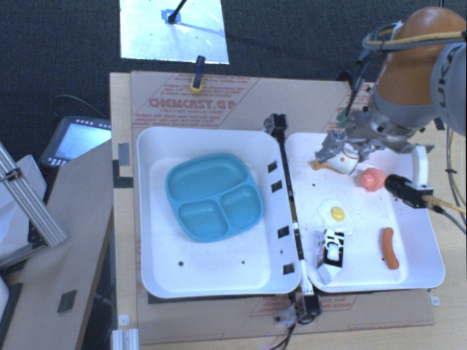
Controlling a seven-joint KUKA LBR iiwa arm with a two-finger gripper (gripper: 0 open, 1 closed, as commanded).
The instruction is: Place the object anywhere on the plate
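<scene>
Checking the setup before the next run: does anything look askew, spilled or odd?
Nothing looks spilled or broken. The blue plate sits slightly turned in the left bin. The toy egg, sausage and pink piece lie scattered in the right bin.

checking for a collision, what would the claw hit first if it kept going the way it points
Likely the small white and orange toy piece lying on the right white bin's floor, just under the claw; depth is unclear.

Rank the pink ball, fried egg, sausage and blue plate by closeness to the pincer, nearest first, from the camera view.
From the pincer, at the right bin's far end:
1. Pink ball, just to its right in the same bin.
2. Fried egg, mid bin, nearer the camera.
3. Sausage, right bin's near right part.
4. Blue plate, in the left bin.
</scene>
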